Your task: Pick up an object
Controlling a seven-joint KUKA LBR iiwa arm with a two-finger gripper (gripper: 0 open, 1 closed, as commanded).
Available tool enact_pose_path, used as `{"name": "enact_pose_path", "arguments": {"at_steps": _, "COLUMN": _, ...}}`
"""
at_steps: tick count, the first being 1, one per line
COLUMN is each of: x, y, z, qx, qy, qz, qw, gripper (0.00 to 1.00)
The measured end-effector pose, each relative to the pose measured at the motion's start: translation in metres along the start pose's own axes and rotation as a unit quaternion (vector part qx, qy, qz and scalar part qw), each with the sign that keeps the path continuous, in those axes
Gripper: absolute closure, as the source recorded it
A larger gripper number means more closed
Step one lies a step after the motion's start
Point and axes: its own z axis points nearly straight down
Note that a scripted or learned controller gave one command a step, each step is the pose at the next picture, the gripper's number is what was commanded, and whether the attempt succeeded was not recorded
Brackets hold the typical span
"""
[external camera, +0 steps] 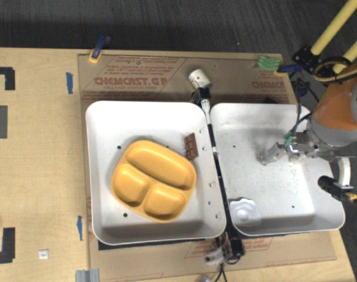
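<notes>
A yellow three-compartment plate (pixel 154 179) lies in the middle of the left bin (pixel 107 122). A small brown bar (pixel 190 146) rests beside the plate's upper right, close to that bin's right wall. In the right bin (pixel 254 122), a small white object (pixel 243 210) sits at the near left corner. My gripper (pixel 271 153) hangs low over the middle of the right bin, above and to the right of the white object and apart from it. Nothing is visibly held in it.
The grey arm with its orange band (pixel 337 110) comes in over the right bin's right edge. A white-capped fitting (pixel 197 77) stands behind the divider between the bins. Cardboard (pixel 137 75) lies under both bins. Yellow tubing (pixel 340 19) and cables are at the top right.
</notes>
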Motion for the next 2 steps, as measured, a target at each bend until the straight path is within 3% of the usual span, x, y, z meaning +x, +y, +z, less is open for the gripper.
{"name": "enact_pose_path", "arguments": {"at_steps": 1, "x": 0.066, "y": 0.007, "z": -0.009, "qx": 0.001, "qy": -0.005, "qz": -0.061, "qw": 0.9981, "gripper": 0.0}}
{"name": "enact_pose_path", "arguments": {"at_steps": 2, "x": 0.003, "y": 0.035, "z": 0.001, "qx": 0.0, "qy": -0.001, "qz": 0.052, "qw": 0.9987, "gripper": 0.0}}
